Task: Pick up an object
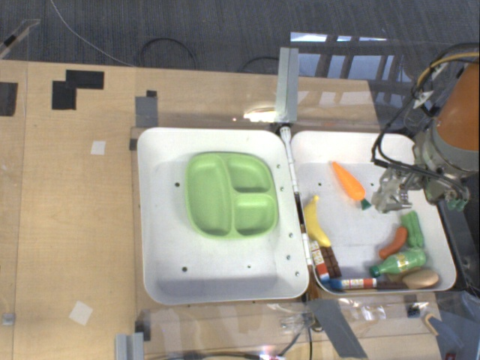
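The right bin (345, 152) holds an orange carrot (349, 181), a yellow banana (316, 223), a green pickle-like piece (412, 229), a reddish sausage (394, 241), a green bottle (400, 262), a tan bread roll (421, 279) and a dark marker-like bar (327, 265). My gripper (390, 196) hangs over the right part of this bin, just right of the carrot's green tip and above the green piece. I see nothing held in it. The grey arm with its orange band (459, 118) comes in from the right.
The left bin (161, 276) carries a green divided plate (229, 194). A metal post (287, 85) stands behind the seam between the bins. Black cables (394, 130) loop from the arm over the right bin's back corner.
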### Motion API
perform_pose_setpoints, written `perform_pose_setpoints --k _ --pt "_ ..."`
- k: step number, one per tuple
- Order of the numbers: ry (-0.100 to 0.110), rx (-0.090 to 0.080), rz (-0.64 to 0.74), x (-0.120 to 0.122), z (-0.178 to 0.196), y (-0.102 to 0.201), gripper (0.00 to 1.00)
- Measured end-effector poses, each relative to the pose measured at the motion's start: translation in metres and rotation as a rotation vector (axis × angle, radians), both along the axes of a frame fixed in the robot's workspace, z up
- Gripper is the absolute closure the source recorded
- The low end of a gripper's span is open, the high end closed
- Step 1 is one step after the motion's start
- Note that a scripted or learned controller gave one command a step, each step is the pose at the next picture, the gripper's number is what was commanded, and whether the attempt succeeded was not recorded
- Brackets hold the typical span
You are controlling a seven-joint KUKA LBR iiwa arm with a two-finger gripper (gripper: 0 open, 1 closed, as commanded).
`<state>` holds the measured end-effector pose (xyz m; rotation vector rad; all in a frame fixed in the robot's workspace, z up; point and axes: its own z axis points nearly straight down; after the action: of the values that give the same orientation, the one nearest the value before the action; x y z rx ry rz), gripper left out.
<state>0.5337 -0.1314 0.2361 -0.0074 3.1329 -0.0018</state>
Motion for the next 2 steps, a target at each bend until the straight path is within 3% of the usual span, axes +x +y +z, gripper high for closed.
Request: perform_pose_setpoints --k 1,2 --pt "0.013 0.004 0.083 0.024 -0.118 0.010 0.00" --pt "-0.003 0.002 0.144 0.098 -0.144 0.051 0.00"
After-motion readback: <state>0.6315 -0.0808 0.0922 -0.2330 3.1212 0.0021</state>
